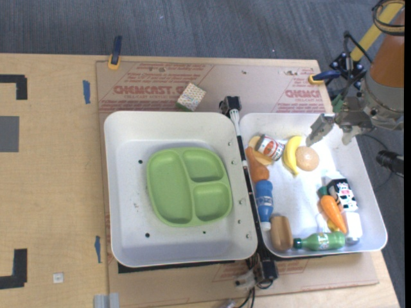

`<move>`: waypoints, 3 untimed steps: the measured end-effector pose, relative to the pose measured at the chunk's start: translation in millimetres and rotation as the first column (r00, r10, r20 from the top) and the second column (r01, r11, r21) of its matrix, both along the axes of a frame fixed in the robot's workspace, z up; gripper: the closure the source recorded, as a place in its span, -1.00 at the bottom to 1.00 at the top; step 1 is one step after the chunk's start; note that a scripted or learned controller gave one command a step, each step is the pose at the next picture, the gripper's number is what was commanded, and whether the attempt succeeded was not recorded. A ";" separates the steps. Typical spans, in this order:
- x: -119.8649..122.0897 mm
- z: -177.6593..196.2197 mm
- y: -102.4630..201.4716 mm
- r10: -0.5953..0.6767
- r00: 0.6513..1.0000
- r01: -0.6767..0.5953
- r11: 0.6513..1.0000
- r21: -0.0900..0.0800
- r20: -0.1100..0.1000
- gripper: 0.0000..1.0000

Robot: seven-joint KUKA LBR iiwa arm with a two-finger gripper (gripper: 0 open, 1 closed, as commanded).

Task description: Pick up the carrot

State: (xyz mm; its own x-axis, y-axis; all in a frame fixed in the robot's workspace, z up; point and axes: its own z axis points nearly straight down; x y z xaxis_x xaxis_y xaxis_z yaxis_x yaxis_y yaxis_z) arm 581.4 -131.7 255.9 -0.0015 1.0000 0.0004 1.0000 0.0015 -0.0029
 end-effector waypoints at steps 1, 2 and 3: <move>-58.0 -75.8 -31.5 0.041 0.999 -0.041 0.999 0.000 -0.004 -1.00; -71.3 -132.1 -54.6 0.034 0.999 -0.034 0.999 -0.007 0.016 -1.00; -96.4 -164.4 -48.1 0.273 0.962 -0.272 0.962 -0.010 0.017 -1.00</move>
State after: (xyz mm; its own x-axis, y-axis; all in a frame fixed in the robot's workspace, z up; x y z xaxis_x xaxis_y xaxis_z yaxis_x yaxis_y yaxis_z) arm 485.0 -179.8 91.5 -0.2739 0.9617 -0.0092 0.9616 0.2740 0.0142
